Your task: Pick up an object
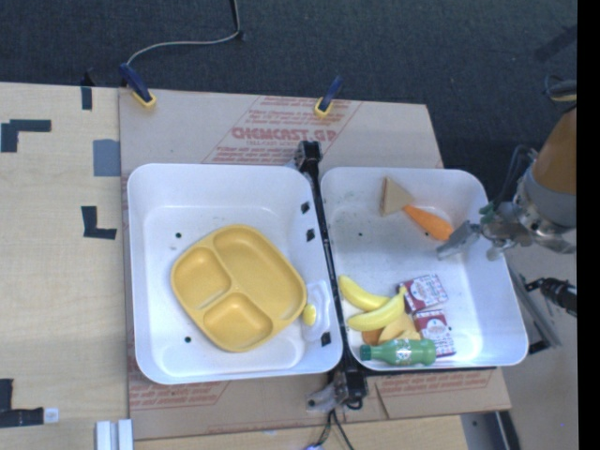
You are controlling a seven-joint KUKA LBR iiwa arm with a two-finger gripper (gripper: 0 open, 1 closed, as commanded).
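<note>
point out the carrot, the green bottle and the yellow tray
carrot [428,220], camera view, middle of its orange body
green bottle [401,352], camera view, middle of its label
yellow tray [238,287], camera view, ridge between its compartments

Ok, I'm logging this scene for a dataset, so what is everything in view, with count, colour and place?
bins: 2, white, side by side on the bench
divided plate: 1, yellow, left bin
bananas: 2, yellow, right bin, near the divider
bottle: 1, green, right bin's near edge
cartons: 2, red and white, right bin
carrot: 1, orange, right bin
wedge: 1, tan, right bin's far side
clamps: 2, blue and yellow, cardboard's far edge
gripper: 1, grey, over the right bin's right side
</note>
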